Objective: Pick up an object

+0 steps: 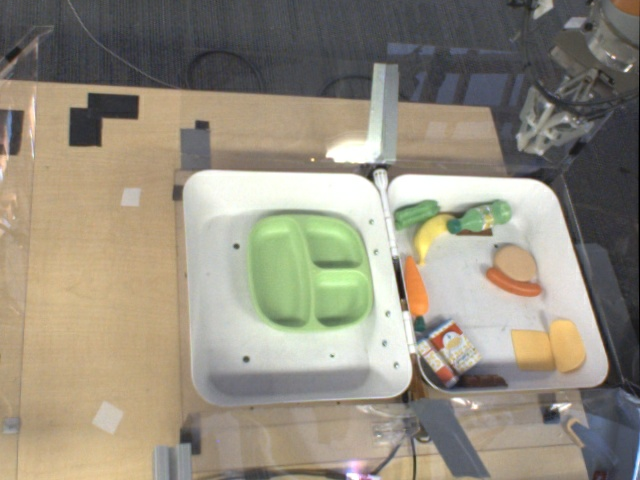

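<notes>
While the tool (pixel 548 126) was held high above the far right corner of the tabletop (pixel 100 298), outside the right bin (pixel 565 230), no object was seen between its fingers, and whether those fingers were spread or closed could not be told from the slanted view. The step in hand was judged to be the approach, with no grasp yet made. The candidates for picking were all gathered in the right bin: a banana (pixel 431 236) lay near the far left corner, touched by a green pepper (pixel 416 212) and a small green bottle (pixel 480 217); a carrot (pixel 415 286) was laid along the left wall; a bread roll (pixel 515 261) and a sausage (pixel 514 284) were set just beside each other toward the right; two yellow blocks (pixel 550 347) were placed side by side at the near right; and a small printed carton (pixel 448 352) was tilted in the near left corner. A green divided plate (pixel 307 271) was seated alone in the left bin (pixel 210 368). For the next move, a descent into the right bin was judged to be required, preferably over an object standing well apart from its neighbours, such as the roll or the yellow blocks, since the crowded cluster around the banana would be harder to grip cleanly.
</notes>
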